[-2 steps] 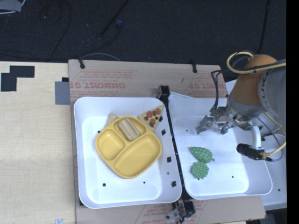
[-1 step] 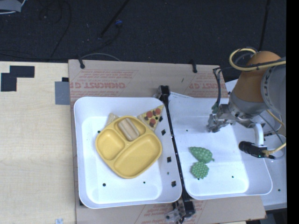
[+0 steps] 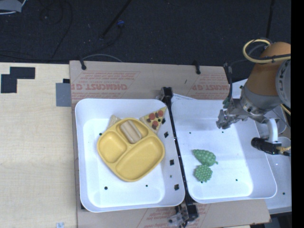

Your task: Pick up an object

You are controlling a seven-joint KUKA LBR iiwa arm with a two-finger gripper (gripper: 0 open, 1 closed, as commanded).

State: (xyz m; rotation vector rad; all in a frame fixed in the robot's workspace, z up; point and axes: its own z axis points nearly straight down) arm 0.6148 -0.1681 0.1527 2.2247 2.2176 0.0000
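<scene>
**Gripper hangs above the right bin, grapes apart from it**

The gripper (image 3: 224, 121) hangs over the right bin (image 3: 256, 184), nothing between its fingers; whether they are spread, I cannot tell. Two bunches of green grapes (image 3: 204, 164) lie near the bin's left wall. The left bin (image 3: 90, 175) holds a yellow divided plate (image 3: 131, 149) and a pizza slice (image 3: 155, 118).

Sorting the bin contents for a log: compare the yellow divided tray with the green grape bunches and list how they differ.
The yellow divided tray lies in the left bin; the green grape bunches lie in the right bin. The tray is far larger, filling much of its bin, while the grapes take up a small patch. The tray is smooth with compartments, one holding a tan piece; the grapes are bumpy clusters. Both rest on a bin floor, apart from the claw.
</scene>
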